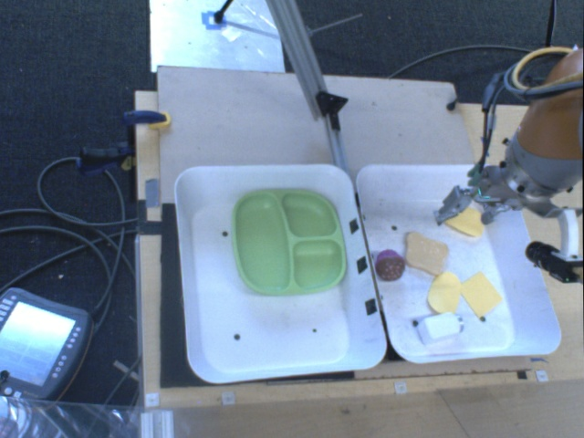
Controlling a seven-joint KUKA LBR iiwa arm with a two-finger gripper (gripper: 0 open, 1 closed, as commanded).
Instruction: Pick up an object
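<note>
Looking down at the worktop [274,117], we see two shallow white bins side by side: the left bin [210,336] carries one green divided plate [289,242], w/ three compartments, its long axis running roughly left-right and tilted a bit. The right bin [520,336] carries the small objs. We count: one tan cracker-like slab [426,253], long axis on a diagonal from upper left to lower right; one round dark-red piece [391,265] just beside its left end, near the wall btwn the bins; one rounded yellow piece [444,292]; one square yellow piece [481,294] touching or nearly touching it on the right, corners pointing up and down like a diamond; one white block [439,326] near the front of the bin, long axis approx left-right; and one more yellow piece [467,224] at the back right, partly under the claw [470,203].

The grey arm [547,135] w/ its orange band comes in from the right and the claw sits low over that back yellow piece. We cannot tell whether it is wide or narrow, nor whether it touches the piece.

Around the worktop: dark carpet, black cables, a grey pendant w/ a screen [36,336] at lower left, a blue-and-yellow clamp [146,119] on the left edge, and a metal pole [301,44] slanting across the back.
</note>
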